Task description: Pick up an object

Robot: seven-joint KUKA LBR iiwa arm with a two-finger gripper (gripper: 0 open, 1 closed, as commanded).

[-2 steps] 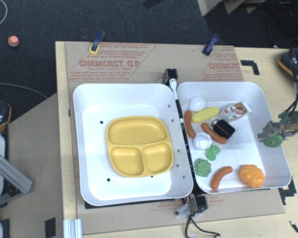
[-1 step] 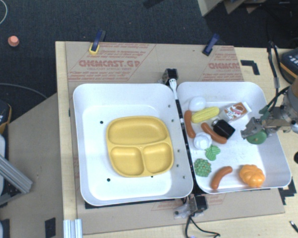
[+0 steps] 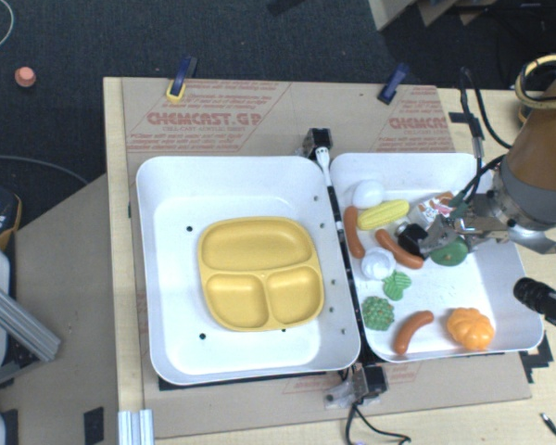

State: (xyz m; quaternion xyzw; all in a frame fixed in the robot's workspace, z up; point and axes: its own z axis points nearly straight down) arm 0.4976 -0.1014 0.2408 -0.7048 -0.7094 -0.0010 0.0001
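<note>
My gripper (image 3: 433, 233) hangs low over the middle of the right bin (image 3: 500, 286), and the arm comes in from the right. Just under and beside it lie a green round piece (image 3: 450, 252) and a small black piece (image 3: 410, 240). To its left are a yellow corn cob (image 3: 383, 214), a white egg (image 3: 366, 194) and two sausages (image 3: 353, 232) (image 3: 398, 249). Nothing can be seen held in the gripper.
Toward the front of the right bin lie a white ball (image 3: 378, 265), two broccoli pieces (image 3: 396, 286) (image 3: 378, 313), another sausage (image 3: 412, 330) and an orange pumpkin (image 3: 470, 327). The left bin (image 3: 162, 248) holds a yellow divided plate (image 3: 259, 272).
</note>
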